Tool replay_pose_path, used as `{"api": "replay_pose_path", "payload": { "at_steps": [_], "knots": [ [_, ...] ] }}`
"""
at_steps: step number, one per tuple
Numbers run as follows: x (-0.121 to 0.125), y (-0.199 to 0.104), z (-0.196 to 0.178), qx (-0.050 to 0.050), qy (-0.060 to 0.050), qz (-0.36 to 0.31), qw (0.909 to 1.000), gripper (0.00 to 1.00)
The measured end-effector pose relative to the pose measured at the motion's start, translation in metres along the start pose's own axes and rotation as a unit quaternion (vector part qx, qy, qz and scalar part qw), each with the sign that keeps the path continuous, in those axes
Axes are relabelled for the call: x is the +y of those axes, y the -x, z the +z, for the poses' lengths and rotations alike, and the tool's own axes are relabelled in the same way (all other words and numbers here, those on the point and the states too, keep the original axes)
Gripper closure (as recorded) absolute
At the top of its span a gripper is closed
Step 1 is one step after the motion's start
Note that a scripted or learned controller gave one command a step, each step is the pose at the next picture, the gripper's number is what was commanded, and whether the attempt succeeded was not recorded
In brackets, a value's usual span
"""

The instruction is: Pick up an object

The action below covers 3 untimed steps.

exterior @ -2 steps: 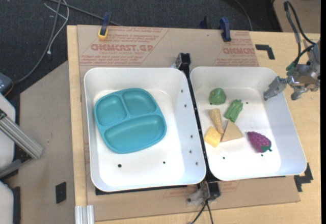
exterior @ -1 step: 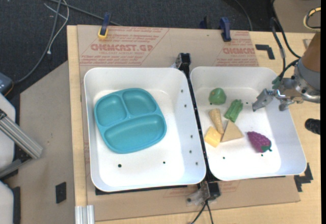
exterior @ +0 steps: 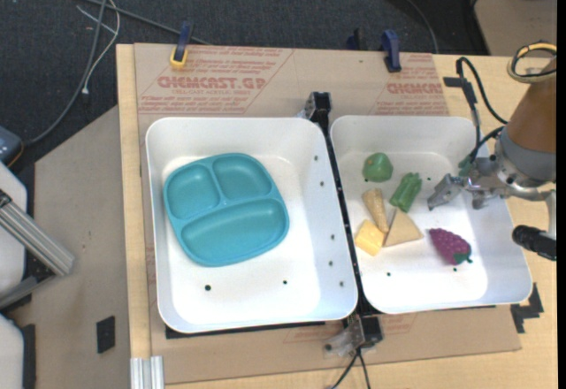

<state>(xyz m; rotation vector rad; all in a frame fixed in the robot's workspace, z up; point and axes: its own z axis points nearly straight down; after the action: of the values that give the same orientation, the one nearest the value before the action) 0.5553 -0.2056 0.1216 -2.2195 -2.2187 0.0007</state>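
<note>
The right bin [exterior: 495,286] holds toy foods: a round green piece [exterior: 378,167], a long green piece [exterior: 407,191], a pale yellow cob-like piece [exterior: 377,205], a tan wedge [exterior: 404,229], a yellow block [exterior: 369,240] and a purple grape bunch [exterior: 450,246]. My gripper [exterior: 460,193] hangs over the right side of this bin, right of the long green piece and just behind the grapes. It is open, and nothing sits between its fingers [exterior: 439,195].
A teal divided plate [exterior: 226,207] lies in the left bin [exterior: 177,290]. Two blue clamps [exterior: 183,43] hold the cardboard at the bench's back edge. A black cable [exterior: 473,104] runs down to the wrist. Bare bin floor lies in front of the grapes.
</note>
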Motion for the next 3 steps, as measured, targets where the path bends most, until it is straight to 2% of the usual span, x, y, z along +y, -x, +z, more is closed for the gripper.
{"api": "replay_pose_path", "payload": {
  "at_steps": [1,2,3],
  "knots": [
    [0.0,-0.001,0.038,0.0,0.0,0.0,1.0,0.0],
    [0.001,0.0,0.026,0.0,0.001,0.0,1.0,1.0],
    [-0.007,0.002,-0.033,-0.002,0.003,0.0,1.0,1.0]
  ]
}}
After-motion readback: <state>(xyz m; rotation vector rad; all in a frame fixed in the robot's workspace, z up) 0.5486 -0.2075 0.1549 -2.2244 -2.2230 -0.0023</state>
